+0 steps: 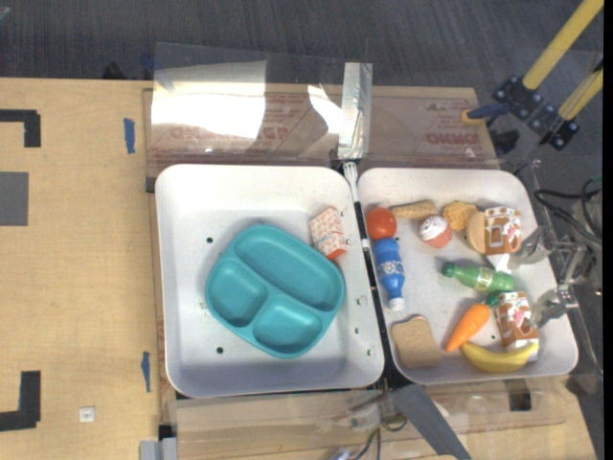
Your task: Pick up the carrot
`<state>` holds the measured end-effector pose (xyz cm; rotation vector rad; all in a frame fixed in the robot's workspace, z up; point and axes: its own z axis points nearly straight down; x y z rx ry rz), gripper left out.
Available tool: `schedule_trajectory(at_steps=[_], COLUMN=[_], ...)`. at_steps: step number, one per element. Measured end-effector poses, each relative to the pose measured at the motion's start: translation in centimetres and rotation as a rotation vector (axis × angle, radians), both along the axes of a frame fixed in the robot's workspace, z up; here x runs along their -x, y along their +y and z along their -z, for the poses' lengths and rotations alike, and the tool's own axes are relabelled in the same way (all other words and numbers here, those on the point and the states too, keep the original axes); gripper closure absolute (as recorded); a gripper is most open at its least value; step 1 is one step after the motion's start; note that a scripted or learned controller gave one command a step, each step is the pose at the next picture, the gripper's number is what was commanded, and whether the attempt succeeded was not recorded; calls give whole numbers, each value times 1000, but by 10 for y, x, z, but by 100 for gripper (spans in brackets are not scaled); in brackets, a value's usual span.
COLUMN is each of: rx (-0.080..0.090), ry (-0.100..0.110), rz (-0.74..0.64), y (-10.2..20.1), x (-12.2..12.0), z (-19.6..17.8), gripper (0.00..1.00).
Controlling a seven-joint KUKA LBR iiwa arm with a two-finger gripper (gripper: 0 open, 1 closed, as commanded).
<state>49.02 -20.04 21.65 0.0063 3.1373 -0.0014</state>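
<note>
The carrot (467, 325), orange with a green top, lies in the right bin (551, 357) near its front. It slants, with the thin tip toward the front left and the leaves toward the back right. A yellow banana (498, 356) lies right in front of it. A small red-and-white carton (515, 317) stands close on its right. A bread slice (414, 341) lies to its left.
Behind the carrot lie a green bottle (477, 276), a blue bottle (388, 271), a red tomato (381, 222) and several other toy foods. The left bin (182, 257) holds a teal divided plate (275, 288) and a small carton (329, 232). Metal fittings (556, 276) crowd the right bin's right rim.
</note>
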Motion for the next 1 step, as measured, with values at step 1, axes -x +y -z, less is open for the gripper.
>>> schedule_trajectory(at_steps=[1], rx=[-6], ry=[11], rz=[89], y=[75], x=[12], z=[121], gripper=[0])
